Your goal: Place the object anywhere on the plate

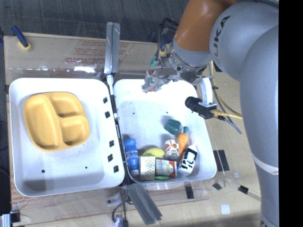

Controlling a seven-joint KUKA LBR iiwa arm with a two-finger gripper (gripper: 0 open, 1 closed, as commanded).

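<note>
A yellow plate (pixel 57 119) with three compartments lies in the left bin (pixel 28 183), toward its back left. My gripper (pixel 152 83) hangs over the back edge of the right bin (pixel 142 122), near its left corner, with nothing visibly in it. The loose objects sit well in front of it: a teal piece (pixel 173 125), a toy carrot (pixel 182 144), a blue bottle (pixel 130 150), a yellow fruit (pixel 154 152), and small cans and boxes (pixel 156 167) along the front wall.
A white-and-black carton (pixel 189 159) leans in the right bin's front right corner. A grey divider bar (pixel 111 46) stands between the bins at the back. The arm's body (pixel 236 37) covers the right side, with a black fitting and cable (pixel 201 107) over the bin's right wall.
</note>
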